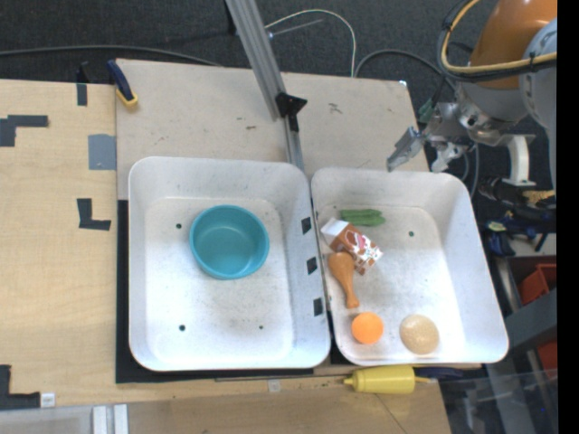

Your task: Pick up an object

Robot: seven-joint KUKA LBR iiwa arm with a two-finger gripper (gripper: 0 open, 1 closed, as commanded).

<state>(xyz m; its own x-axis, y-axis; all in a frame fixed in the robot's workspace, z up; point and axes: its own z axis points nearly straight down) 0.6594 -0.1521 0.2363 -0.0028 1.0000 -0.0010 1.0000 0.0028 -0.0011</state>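
The gripper (419,149), jaws apart and holding nothing, hovers at two o'clock above the right bin (470,242), well away from the orange ball (367,328)

The right bin (452,242) lies open along its right side. Toys crowd its left and lower parts: green pod (363,216), drumstick (344,277), orange ball (367,328).
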